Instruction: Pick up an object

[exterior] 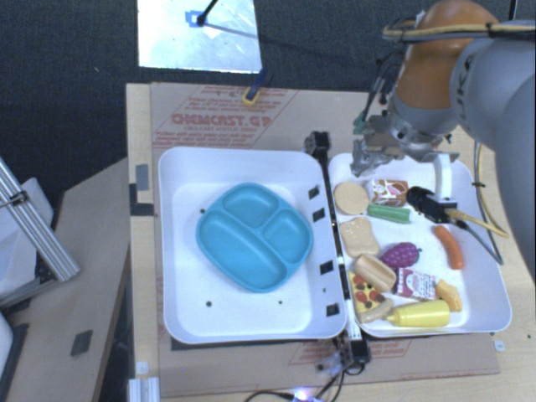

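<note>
I have the claw (366, 164) low over the right bin's (494, 304) far corner, just beside the cookie (352, 198), likely its target; its grip I cannot tell. The left bin (180, 224) holds a blue tray (254, 237).

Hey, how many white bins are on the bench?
2: the left bin holds a blue plate; the right bin holds toy food, under the gripper.

Blue divided plate (254, 236) in white left bin (180, 308). Right bin (494, 308) white: yellow mustard bottle (418, 314), purple grapes (401, 254), orange-red sausage (450, 246), green stick (389, 213).
</note>
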